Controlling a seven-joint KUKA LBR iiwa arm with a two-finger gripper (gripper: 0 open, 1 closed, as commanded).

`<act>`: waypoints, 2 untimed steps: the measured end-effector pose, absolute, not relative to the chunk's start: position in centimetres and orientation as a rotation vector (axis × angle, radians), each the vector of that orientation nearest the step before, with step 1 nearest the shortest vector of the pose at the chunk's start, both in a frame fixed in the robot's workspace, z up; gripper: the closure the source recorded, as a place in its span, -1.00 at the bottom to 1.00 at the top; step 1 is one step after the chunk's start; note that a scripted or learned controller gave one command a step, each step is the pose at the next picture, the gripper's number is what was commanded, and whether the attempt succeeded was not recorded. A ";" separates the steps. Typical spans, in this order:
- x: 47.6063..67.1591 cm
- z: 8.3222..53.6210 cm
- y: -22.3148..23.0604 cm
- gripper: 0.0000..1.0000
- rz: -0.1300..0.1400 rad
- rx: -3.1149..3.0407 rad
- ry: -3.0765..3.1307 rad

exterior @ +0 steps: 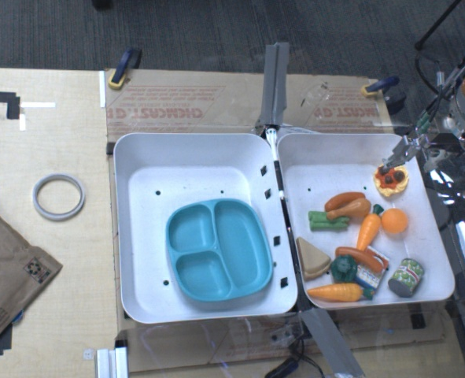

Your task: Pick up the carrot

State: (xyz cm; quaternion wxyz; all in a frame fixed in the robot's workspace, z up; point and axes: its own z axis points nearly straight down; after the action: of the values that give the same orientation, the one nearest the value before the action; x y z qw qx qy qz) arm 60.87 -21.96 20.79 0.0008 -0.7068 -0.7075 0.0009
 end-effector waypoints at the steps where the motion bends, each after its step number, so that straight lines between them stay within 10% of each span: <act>1: 56.6 9.1 -19.2 -1.00 0.001 -2.150 -2.288; 2: 50.9 9.2 -21.2 -1.00 -0.006 -2.263 -2.167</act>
State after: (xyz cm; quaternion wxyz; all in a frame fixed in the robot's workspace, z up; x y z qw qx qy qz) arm 50.93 -21.19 9.16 0.0043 -0.7222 -0.6917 -0.0019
